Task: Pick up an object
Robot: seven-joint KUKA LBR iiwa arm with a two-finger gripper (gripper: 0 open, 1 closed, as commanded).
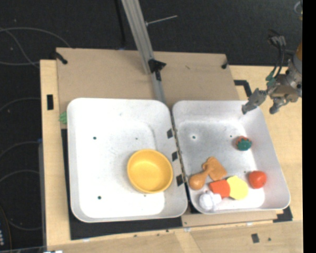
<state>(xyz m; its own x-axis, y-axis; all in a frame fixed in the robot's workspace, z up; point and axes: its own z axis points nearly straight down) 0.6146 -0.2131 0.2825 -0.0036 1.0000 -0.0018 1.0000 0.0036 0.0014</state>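
Two white bins sit side by side on the bench. The left bin (95, 120) holds a yellow bowl (149, 171) near its lower right corner. The right bin (210, 120) has its things gathered toward the near edge: a tan wooden piece (206, 173), an orange block (219, 187) touching a yellow piece (238, 188), a white object (208, 200) just below them, a red ball (257, 179), and further up a small green-and-red toy (243, 143). The gripper (263, 104) hangs over that bin's upper right corner, fingers spread, nothing between them.
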